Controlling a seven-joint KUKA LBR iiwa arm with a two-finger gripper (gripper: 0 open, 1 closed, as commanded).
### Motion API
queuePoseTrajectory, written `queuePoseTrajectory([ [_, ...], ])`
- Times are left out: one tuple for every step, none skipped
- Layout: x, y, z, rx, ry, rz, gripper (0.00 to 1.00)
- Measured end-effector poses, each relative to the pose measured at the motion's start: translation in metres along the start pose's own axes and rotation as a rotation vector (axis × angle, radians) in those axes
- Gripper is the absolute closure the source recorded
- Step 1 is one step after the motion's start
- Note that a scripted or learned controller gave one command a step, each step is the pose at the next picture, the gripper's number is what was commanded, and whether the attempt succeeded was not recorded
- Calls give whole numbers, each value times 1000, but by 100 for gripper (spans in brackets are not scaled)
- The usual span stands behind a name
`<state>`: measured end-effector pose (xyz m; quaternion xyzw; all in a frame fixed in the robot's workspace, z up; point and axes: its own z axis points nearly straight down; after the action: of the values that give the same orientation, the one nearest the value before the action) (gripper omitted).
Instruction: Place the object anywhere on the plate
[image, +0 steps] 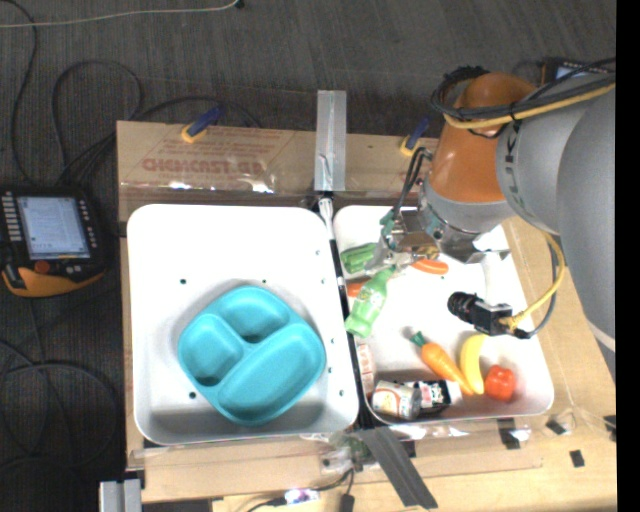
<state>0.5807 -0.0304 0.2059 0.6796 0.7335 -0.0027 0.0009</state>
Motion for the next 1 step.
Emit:
queuePoseTrajectory([
  [-18,-73,24,2,5,-29,100],
])
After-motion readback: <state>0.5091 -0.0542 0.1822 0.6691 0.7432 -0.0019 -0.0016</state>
